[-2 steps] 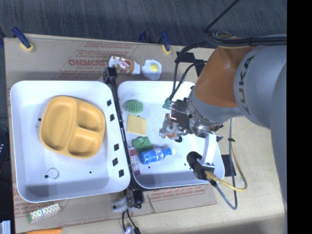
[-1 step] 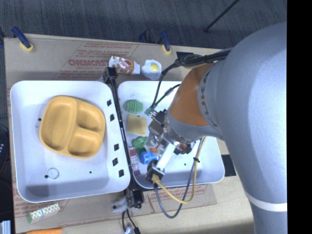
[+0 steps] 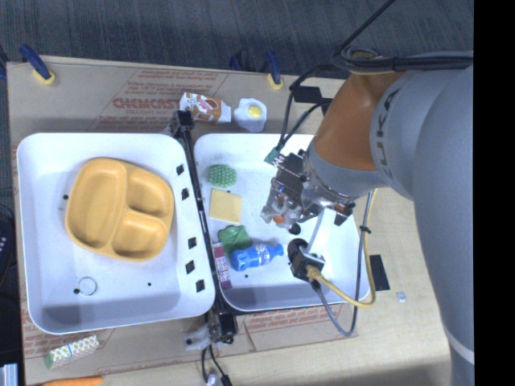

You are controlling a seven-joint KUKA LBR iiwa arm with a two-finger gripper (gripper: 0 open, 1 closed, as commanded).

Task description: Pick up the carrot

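Here the hand hangs low in the right bin, seemingly closed around something orange, probably the carrot, though I cannot tell for sure. It looks light, stiff and smooth; gripping its middle seems safest.

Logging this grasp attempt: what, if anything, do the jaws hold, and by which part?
Cannot be told: a small orange carrot-like piece shows at the gripper in the right white bin, but the hold is hidden.
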